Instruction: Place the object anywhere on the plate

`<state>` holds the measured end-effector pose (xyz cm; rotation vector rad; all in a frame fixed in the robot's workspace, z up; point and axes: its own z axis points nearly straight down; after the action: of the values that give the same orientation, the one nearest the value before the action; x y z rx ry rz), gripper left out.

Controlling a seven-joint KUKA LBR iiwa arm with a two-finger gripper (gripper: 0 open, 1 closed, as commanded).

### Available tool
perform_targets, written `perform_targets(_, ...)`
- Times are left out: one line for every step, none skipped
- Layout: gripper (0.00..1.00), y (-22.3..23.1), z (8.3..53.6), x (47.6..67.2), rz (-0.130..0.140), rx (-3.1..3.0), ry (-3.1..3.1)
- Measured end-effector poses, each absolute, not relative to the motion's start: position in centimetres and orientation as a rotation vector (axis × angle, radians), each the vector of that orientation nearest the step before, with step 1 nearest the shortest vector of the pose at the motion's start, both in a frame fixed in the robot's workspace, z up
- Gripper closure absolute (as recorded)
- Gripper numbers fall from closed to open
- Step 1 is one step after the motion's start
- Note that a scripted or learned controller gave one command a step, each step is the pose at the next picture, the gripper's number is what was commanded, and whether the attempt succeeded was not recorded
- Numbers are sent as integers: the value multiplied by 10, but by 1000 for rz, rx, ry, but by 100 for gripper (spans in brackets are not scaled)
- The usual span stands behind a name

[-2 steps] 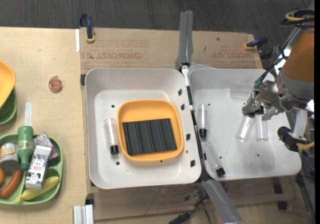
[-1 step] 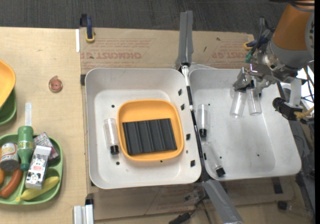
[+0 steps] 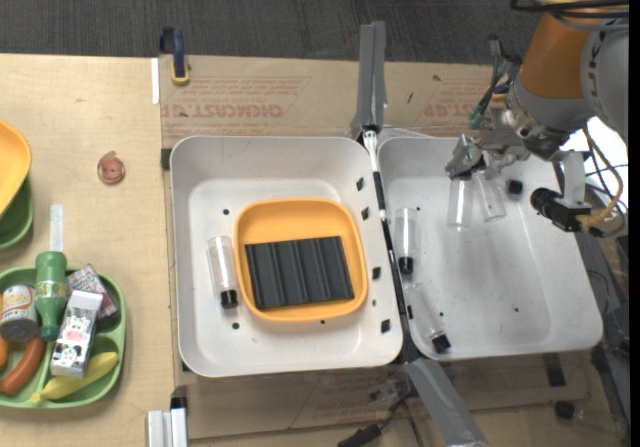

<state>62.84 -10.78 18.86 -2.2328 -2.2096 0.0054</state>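
An orange plate [image 3: 298, 218] sits in the middle of the left bin [image 3: 195, 185]. A black ribbed slab [image 3: 299, 271] lies flat on the plate. My gripper [image 3: 475, 201] hangs over the upper part of the right bin [image 3: 520, 285], well to the right of the plate. Its two clear fingers [image 3: 459, 203] point down and stand apart, with nothing between them. The gripper is open.
A clear tube with a black cap [image 3: 221, 272] lies in the left bin just left of the plate. Two more clear tubes [image 3: 404, 239] [image 3: 429, 324] lie along the right bin's left side. A green tray of toy food [image 3: 60, 350] stands on the bench at far left.
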Motion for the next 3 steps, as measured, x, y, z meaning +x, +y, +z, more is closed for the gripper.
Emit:
perform_targets(100,-105,205,659,2,-1939,-2475)
perform_targets(100,-98,215,659,0,-1582,-2717)
perform_targets(100,-106,233,659,0,-1217,-2900)
